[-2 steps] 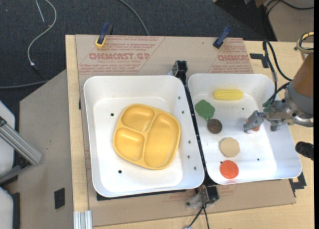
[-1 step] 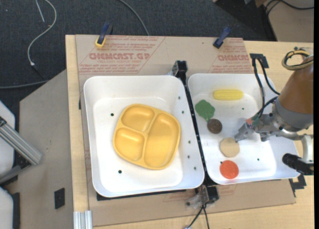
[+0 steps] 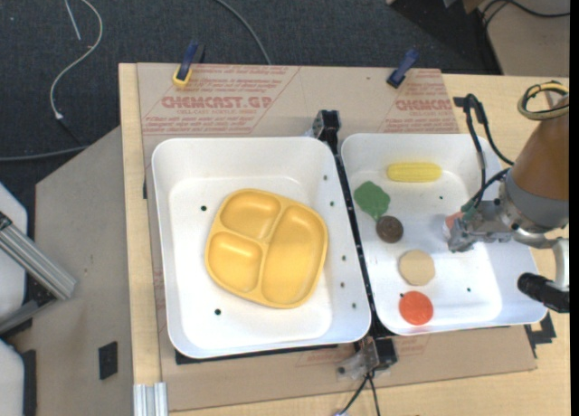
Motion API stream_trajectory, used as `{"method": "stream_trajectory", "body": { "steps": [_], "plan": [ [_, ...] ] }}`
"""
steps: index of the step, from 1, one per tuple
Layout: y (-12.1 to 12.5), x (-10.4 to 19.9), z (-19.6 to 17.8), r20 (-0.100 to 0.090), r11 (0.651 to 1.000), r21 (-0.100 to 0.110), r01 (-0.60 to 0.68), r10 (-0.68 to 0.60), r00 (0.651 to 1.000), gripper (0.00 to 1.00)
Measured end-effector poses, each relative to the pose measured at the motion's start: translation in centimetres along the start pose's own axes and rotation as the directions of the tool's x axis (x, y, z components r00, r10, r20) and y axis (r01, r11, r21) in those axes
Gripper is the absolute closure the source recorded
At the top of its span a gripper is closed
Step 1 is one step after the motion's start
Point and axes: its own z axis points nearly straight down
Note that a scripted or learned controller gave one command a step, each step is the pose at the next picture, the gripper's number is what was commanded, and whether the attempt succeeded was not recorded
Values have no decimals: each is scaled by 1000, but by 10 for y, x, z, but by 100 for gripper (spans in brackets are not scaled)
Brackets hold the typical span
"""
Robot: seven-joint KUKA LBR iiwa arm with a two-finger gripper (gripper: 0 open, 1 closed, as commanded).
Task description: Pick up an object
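The right bin (image 3: 470, 301) holds a yellow corn cob (image 3: 413, 172) at the back, a green leafy piece (image 3: 371, 198), a small brown ball (image 3: 390, 229), a beige round disc (image 3: 417, 268) and a red-orange round piece (image 3: 416, 307) at the front. My gripper (image 3: 460, 231) hangs low over the right part of this bin, right of the brown ball and above-right of the beige disc, touching none of them. Nothing shows between its tips.
The left bin (image 3: 181, 251) carries a yellow divided plate (image 3: 267, 247). Black clamps sit between the bins at the back (image 3: 327, 123) and front (image 3: 380, 351). Blue clips (image 3: 188, 61) (image 3: 403, 68) hold the cardboard base. Cables run along the right bin's far corner.
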Motion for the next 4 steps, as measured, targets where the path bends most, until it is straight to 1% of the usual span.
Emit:
{"method": "stream_trajectory", "body": {
  "steps": [1, 2, 3, 4],
  "plan": [
    [-5, 3, -45, 2, 1000, -2, 0, 0, 1000, 100],
    [1, 1, -108, 4, 1000, -7, 1, -1, 1000, 100],
    [2, 1, -144, 3, 1000, -5, 2, -2, 1000, 100],
    [28, 52, -135, 2, 1000, -2, 5, -5, 1000, 100]
  ]
}}
